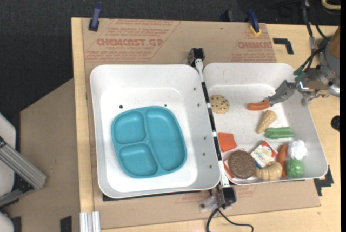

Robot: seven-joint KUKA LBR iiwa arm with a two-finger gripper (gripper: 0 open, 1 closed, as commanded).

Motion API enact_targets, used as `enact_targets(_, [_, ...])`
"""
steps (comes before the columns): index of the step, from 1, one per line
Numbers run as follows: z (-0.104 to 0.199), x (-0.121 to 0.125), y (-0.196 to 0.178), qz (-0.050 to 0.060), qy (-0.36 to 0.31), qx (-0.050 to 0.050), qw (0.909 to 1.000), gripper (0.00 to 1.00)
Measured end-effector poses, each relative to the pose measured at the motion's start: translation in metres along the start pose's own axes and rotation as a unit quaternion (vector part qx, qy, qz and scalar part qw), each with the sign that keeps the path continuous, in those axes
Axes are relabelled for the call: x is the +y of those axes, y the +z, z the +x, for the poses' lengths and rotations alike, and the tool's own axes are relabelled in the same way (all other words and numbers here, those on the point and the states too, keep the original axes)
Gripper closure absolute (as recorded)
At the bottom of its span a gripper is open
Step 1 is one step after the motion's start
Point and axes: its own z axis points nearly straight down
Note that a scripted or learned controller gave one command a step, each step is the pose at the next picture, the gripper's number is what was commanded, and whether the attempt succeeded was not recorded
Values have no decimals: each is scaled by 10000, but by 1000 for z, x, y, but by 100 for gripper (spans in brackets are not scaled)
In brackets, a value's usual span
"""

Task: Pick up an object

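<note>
Half of the arm [331, 63] is cut off; end effector [285, 93] grip state unreadable above the right bin [238, 71].

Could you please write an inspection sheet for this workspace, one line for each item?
Surface: brown bench board bearing the left bin and right bin.
Job's things: in the right bin, cookie, orange sausage, cone, green piece, orange block, brown patty, broccoli.
Clutter: blue divided tray in the left bin.
Grippers: gripper over the right bin, close to the sausage; jaws unclear.
Cables: black cable at the bench front.
Surroundings: blue clamps, dark floor.
</note>
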Motion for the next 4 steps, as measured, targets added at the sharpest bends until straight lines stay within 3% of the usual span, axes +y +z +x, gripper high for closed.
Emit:
enact_targets(1, [-16,17,90,39,3,10,10000,0])
enact_targets(2, [-15,18,173,36,-2,13,10000,0])
enact_targets(3, [-16,20,158,-10,5,-5,10000,100])
enact_targets(4, [71,26,63,-44,-44,3,10000,100])
